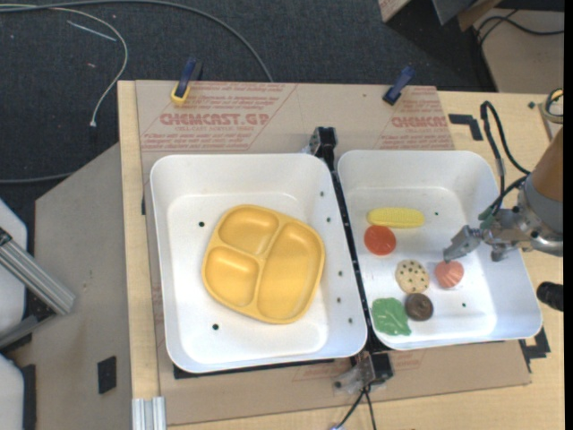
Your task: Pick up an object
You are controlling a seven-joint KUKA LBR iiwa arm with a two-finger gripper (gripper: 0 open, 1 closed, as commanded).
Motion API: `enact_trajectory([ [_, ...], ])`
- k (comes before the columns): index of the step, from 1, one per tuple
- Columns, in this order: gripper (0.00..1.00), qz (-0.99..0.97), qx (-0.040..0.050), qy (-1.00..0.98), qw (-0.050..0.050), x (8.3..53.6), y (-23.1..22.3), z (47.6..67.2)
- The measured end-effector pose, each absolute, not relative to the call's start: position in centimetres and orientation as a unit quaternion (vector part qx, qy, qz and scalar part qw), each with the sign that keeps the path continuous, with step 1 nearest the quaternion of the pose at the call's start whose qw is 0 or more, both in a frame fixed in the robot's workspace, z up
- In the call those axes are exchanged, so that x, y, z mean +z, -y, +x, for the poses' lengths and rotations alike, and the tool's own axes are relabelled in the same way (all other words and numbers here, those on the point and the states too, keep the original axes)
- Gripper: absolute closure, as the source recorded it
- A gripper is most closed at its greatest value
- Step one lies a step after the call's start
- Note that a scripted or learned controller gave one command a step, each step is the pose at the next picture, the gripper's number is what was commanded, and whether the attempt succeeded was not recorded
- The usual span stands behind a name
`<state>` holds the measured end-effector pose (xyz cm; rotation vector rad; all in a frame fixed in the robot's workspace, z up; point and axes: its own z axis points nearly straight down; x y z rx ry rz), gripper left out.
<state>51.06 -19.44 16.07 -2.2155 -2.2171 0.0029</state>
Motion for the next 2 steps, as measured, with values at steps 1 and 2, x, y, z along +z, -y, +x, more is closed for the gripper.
enact_trajectory([
  [1,0.00,-0.707,0.0009,0.707,0.004,11.8,19.2,51.3],
  [2,1.00,-0.707,-0.0012,0.707,0.000,13.2,19.2,51.5],
])
